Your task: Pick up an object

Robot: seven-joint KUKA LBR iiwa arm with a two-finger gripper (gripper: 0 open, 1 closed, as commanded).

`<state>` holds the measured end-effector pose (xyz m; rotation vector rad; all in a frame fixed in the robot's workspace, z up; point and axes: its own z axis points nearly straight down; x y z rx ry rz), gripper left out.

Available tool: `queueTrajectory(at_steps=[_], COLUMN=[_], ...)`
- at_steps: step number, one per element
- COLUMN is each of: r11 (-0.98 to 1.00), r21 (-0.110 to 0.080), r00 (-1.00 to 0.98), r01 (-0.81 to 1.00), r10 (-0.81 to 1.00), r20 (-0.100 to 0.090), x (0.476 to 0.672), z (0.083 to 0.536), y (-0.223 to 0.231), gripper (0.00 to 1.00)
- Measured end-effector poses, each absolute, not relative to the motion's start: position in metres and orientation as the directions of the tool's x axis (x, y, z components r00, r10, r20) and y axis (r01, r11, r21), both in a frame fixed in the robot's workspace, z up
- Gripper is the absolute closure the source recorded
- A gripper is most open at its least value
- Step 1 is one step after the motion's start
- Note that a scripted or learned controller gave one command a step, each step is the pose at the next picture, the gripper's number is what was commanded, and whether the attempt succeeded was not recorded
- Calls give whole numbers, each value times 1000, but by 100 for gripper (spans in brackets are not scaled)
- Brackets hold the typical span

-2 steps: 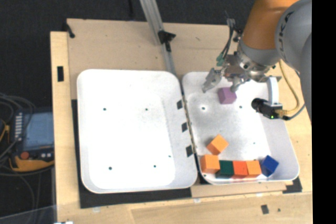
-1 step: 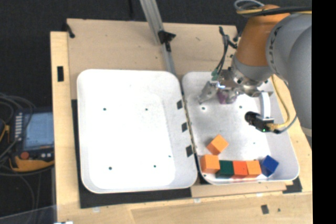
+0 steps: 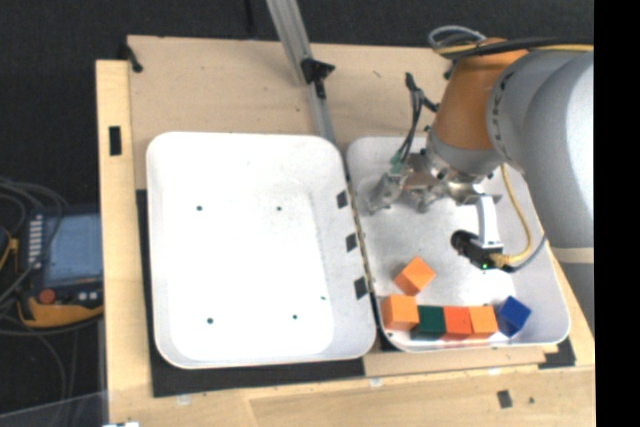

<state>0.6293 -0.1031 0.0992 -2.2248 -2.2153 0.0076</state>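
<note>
Several small blocks lie in the right bin (image 3: pixel 531 280). A tilted orange cube (image 3: pixel 415 273) sits alone near the bin's middle. Along the near wall runs a row: an orange block (image 3: pixel 402 311), a dark green block (image 3: pixel 431 321), a red-orange block (image 3: pixel 458 320), a lighter orange block (image 3: pixel 483 319) and a blue block (image 3: pixel 513 314). My gripper (image 3: pixel 403 190) hangs over the far left part of this bin, close to the wall shared with the left bin. It is well clear of the blocks, and nothing shows in it.
The left bin (image 3: pixel 240 245) lies beside the right one. A slanted metal rail (image 3: pixel 290 20) crosses the bench behind the bins. My arm's wide grey body (image 3: pixel 550 145) covers the right bin's far right side. A cable and small black fitting (image 3: pixel 470 245) hang below the wrist.
</note>
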Motion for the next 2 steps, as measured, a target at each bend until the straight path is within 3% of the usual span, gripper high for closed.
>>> queueTrajectory(at_steps=[1,2], r11=[-11,-2], r21=[5,7], r00=[11,2], r01=[1000,1000], r10=[1000,1000], r20=[0,-1], x=[632,632], z=[114,178], y=[-103,-100], gripper=[100,100])
